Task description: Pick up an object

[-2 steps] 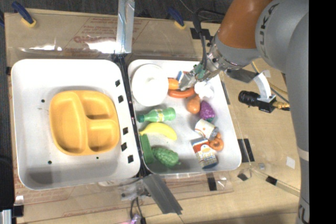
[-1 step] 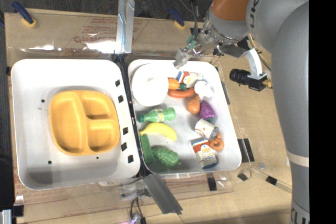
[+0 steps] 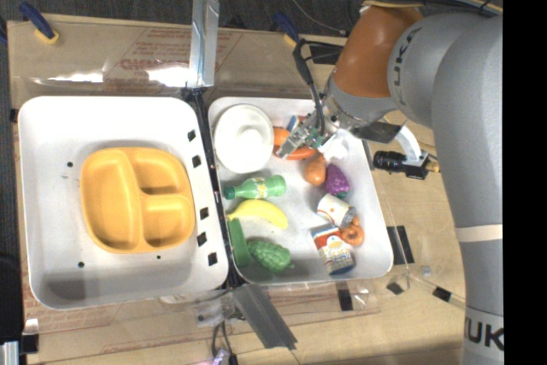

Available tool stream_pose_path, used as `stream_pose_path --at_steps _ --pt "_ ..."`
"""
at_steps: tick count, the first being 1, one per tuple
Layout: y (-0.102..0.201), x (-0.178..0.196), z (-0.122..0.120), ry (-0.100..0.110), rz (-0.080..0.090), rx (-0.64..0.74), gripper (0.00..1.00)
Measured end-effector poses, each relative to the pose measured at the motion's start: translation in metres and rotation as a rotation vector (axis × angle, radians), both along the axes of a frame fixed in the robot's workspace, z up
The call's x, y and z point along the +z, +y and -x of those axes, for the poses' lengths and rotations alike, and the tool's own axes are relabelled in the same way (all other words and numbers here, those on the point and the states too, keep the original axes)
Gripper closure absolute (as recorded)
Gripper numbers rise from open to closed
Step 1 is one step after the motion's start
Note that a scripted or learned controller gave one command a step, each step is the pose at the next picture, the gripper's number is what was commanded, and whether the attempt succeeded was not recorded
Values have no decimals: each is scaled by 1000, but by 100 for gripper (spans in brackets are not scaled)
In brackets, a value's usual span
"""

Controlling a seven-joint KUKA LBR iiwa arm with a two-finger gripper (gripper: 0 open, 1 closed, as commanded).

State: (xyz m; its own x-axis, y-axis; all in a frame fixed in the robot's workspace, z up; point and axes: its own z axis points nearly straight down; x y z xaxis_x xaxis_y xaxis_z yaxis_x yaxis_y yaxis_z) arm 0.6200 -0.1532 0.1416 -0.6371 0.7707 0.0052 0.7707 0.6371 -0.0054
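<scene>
Hand (image 3: 305, 135) is down in the right bin (image 3: 373, 184), just right of the white bowl (image 3: 243, 137), over an orange carrot-like piece (image 3: 291, 151). Can't tell if it's open or gripping. Below the bowl: green bottle (image 3: 255, 187), banana (image 3: 259, 213), green lumpy veg (image 3: 269, 255). Purple item (image 3: 338, 179) sits right of the bowl. Left of the bowl, yellow tray (image 3: 137, 198) in the left bin (image 3: 43, 184).

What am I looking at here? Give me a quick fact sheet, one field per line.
left bin: holds a yellow divided tray
right bin: holds toy food and small containers
items seen: white bowl, green bottle, banana, purple grapes, small can
gripper: low over the far end of the right bin, beside an orange carrot-like toy
grasp: cannot tell
</scene>
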Motion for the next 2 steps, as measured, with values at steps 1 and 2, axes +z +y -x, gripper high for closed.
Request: stream_pose_path --at_steps 1,2 --pt "65 69 2 -12 1 -97 100" --pt "104 96 -20 -8 2 -265 100"
